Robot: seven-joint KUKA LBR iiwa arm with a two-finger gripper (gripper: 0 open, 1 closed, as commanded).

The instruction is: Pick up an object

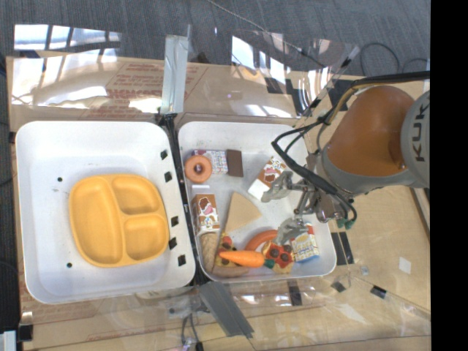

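My gripper hangs over the right part of the right bin, its two fingers spread open with only bin floor between them. Just left of it lie a white cube and a tan cheese wedge. A small printed box sits by the upper finger. Under the lower finger are a blue and white carton and a red sausage. An orange carrot lies along the bin's near wall.
A pink donut, a brown chocolate block and a printed carton fill the right bin's left side. The left bin holds a yellow divided plate. Cables trail from the arm's wrist.
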